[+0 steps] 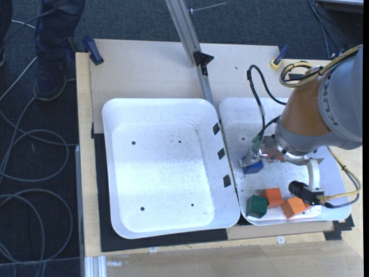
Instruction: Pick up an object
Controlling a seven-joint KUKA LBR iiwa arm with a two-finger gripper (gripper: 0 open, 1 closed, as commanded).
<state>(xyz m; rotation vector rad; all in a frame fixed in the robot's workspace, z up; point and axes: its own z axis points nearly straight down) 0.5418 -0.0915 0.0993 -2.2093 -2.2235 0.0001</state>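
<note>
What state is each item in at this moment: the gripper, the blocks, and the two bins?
gripper: low in the right bin, at the blue block; grip cannot be confirmed.
blue block: at the gripper tip, near the right bin's left wall.
green block: resting on the bin floor, untouched.
two orange blocks: resting near the front rim, untouched.
right bin: holds all the blocks.
left bin: no blocks in it.

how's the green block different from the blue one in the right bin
The green block is dark green and lies near the right bin's front edge, beside an orange block. The blue block sits farther back, right at the pincer, and looks smaller and flatter. Both are small blocks on the same bin's floor.
</note>
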